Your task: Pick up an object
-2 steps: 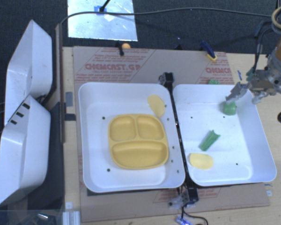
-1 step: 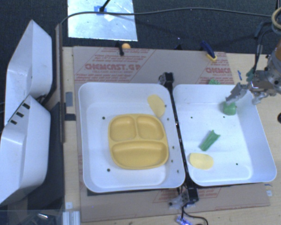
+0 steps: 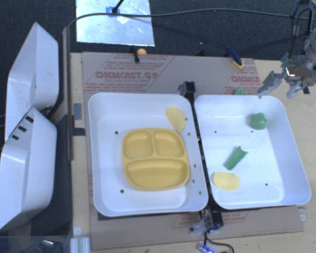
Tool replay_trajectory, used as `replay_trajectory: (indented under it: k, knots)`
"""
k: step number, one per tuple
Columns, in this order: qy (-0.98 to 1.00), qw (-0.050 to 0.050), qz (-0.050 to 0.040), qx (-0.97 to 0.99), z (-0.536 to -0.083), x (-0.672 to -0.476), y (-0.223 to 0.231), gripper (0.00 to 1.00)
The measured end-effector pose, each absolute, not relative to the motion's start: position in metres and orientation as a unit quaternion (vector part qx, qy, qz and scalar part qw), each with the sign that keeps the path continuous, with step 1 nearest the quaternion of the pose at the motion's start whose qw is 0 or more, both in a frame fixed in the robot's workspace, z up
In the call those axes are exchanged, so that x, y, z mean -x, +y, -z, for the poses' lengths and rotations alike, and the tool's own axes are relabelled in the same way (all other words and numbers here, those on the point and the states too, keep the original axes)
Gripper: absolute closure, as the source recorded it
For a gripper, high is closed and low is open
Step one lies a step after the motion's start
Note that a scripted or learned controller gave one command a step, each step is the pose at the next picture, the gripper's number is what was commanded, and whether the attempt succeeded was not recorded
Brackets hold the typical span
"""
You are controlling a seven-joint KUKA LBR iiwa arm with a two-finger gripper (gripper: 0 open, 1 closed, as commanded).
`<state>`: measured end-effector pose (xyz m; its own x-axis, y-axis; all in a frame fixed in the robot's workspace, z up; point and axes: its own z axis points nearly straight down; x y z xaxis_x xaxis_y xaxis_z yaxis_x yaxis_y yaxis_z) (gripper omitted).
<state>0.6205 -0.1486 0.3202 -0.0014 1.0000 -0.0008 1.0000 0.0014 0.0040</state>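
Two shallow white plastic bins sit side by side on your bench. Left bin [image 3: 102, 141]: one yellow moulded tray with three compartments [image 3: 155, 158], lying flat near the middle, and one pale yellow oval piece [image 3: 175, 118] tilted against the bin's right wall, just beside the tray's far corner. Right bin [image 3: 289, 152]: one rounded green lump [image 3: 258, 120] near the far right, one dark green elongated block [image 3: 235, 158] lying aslant near the middle, and one flat yellow oval disc [image 3: 226, 181] near the front left, just beside the block's lower end. All three lie apart from the walls.

Two-finger gripper [image 3: 282, 83]: raised beyond the right bin's far right corner, fingers spread, nothing between them.

Nearest candidate, by your position, appears to be the green lump. Centre over it before you descend, keep both fingers off the bin wall, and close across its narrower side. The flat disc likely offers little edge to pinch.
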Motion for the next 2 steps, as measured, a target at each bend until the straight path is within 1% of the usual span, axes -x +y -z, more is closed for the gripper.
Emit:
replay_trajectory:
  k: [1, 2]
  knots:
    - [0.708, 0.001, -0.0008, -0.706, -0.33, -0.62, -0.149, 1.0]
    - [0.708, 0.001, -0.0008, -0.706, -0.341, -0.636, -0.117, 1.0]
